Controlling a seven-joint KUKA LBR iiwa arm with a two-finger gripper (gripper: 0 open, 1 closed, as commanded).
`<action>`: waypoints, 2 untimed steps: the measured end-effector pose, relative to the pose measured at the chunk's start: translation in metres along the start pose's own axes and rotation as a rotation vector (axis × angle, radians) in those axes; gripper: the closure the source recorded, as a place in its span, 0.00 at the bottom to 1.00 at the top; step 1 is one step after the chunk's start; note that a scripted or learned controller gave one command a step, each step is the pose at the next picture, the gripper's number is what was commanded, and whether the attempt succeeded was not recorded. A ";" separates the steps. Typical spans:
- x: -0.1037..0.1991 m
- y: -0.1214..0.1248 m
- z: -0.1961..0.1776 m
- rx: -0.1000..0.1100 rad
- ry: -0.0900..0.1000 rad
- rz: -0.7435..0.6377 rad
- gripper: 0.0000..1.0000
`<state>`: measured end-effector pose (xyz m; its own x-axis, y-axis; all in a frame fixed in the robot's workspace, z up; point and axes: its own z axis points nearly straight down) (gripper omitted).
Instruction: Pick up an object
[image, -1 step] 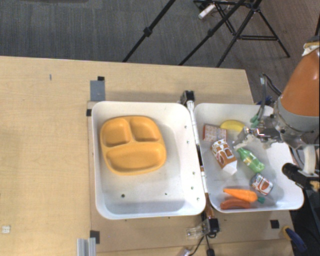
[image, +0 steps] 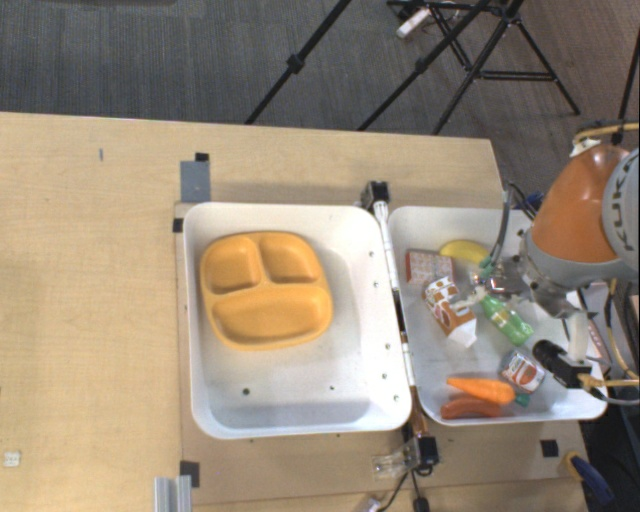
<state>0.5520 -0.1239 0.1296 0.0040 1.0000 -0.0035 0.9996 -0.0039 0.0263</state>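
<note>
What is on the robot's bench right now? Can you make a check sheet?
Surface: wooden bench with two white bins side by side, left bin and right bin.
Job's things: in the right bin, a banana, carton, green bottle, can, carrot and a red packet.
Clutter: yellow divided tray in the left bin.
Grippers: the arm hangs over the right bin; its jaws are hidden.
Cables: wires beside the arm and at the bench's front edge.
Surroundings: grey carpet, black tripod legs.
</note>
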 end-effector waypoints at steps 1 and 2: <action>-0.050 0.023 0.018 -0.025 -0.008 0.046 0.00; -0.031 0.070 0.021 -0.025 -0.010 -0.168 0.00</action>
<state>0.6223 -0.1551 0.1108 -0.1625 0.9865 -0.0198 0.9853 0.1633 0.0498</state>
